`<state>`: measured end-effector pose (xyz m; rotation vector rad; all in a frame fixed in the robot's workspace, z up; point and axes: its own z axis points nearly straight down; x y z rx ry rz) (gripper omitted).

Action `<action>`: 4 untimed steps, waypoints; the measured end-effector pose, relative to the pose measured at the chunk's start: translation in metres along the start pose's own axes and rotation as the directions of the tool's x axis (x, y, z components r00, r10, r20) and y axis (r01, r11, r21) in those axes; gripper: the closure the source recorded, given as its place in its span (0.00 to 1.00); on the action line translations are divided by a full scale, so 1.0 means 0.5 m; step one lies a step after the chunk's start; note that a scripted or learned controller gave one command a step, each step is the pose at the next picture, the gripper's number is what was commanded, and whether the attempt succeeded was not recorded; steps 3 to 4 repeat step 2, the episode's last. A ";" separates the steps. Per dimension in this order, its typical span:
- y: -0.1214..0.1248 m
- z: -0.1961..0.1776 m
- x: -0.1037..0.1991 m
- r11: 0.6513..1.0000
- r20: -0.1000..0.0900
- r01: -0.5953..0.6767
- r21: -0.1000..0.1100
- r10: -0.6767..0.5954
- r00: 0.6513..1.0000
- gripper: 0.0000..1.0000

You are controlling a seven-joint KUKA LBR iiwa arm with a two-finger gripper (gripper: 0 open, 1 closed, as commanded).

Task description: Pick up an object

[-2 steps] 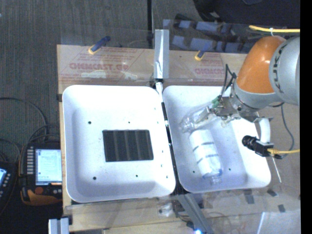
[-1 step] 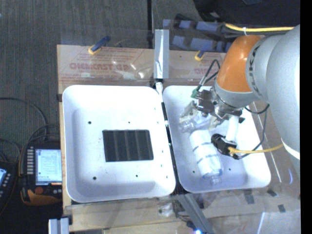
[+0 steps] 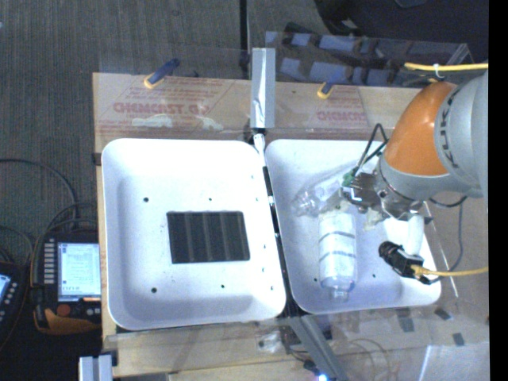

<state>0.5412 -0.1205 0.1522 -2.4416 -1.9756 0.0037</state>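
arm (image 3: 444, 141): reaching in from the right edge of the worktop (image 3: 119, 109), wrist low over the right bin (image 3: 294, 284), orange band up top.

claw (image 3: 373, 197): down inside the right bin, near its middle-right, just beside the upper end of the bottles. Open or closed: cannot tell, hidden under the wrist hardware.

clear bottle (image 3: 336, 248): lying in the right bin, long axis running toward the near rim, cap end toward the near edge. Looks like the likeliest target.

second clear bottle (image 3: 321, 195): crumpled-looking, lying toward the far-left part of the same bin, touching or nearly touching the first one. Hard to separate the two where they meet.

black connector (image 3: 397, 256): dark part with a yellow cable (image 3: 460, 273) near the right bin's right rim, close to the near-right corner. Looks like rig hardware, not a pick item, but not certain.

left bin (image 3: 119, 173): carries a dark ribbed rectangle (image 3: 208, 236) at its centre, well apart from the claw.

task state: nothing visibly lifted. Both bottles flat on the bin floor. No object seen between claw parts, so no grasp confirmed.

done: judged as approach only, claw brought down next to the bottles.

left: secure a bottle, lift it clear of the bin floor.

risk: clear, round, light plastic, likely to roll or slip; two bottles in contact could shift together.
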 end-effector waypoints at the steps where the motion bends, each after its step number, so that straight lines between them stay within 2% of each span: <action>1: 0.042 0.016 0.010 0.997 -0.002 -0.079 0.000 0.079 0.997 0.00; 2: -0.053 -0.090 -0.007 0.996 -0.001 -0.086 0.001 0.086 0.996 0.00; 4: -0.053 -0.090 -0.007 0.996 -0.001 -0.086 0.001 0.086 0.996 0.00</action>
